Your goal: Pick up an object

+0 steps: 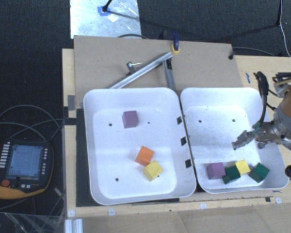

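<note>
Nearest, along the right-hand white plastic bin's (218,101) six-o'clock wall, a purple cube (215,170), dark green cube (231,174), small yellow cube (242,166) and second green cube (259,172) are sitting crowded together. The claw (243,140) is hovering at their twelve o'clock, gripping nothing; I cannot tell its spread. Targeting the purple end cube looks wisest, descending squarely

Bright, even light; slightly soft focus.

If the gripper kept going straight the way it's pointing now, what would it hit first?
The gripper points left and down, so probably the bare floor of the right bin; height is unclear from this view.
</note>
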`<action>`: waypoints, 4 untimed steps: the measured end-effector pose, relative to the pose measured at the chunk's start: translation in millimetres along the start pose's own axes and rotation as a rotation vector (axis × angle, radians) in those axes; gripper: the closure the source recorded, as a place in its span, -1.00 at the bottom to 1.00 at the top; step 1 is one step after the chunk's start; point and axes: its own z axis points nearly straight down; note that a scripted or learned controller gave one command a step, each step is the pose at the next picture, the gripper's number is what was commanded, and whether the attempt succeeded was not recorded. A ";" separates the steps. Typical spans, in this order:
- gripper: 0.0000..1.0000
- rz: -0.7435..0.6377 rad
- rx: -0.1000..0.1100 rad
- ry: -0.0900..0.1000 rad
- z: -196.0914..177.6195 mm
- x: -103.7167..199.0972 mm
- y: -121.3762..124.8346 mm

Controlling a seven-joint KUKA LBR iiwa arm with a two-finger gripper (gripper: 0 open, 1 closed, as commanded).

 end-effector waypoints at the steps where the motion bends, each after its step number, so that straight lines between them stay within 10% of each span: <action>1: -1.00 0.001 -0.001 0.000 -0.2 0.1 0.1; 4: -1.00 0.001 0.003 0.000 113.7 -2.8 12.4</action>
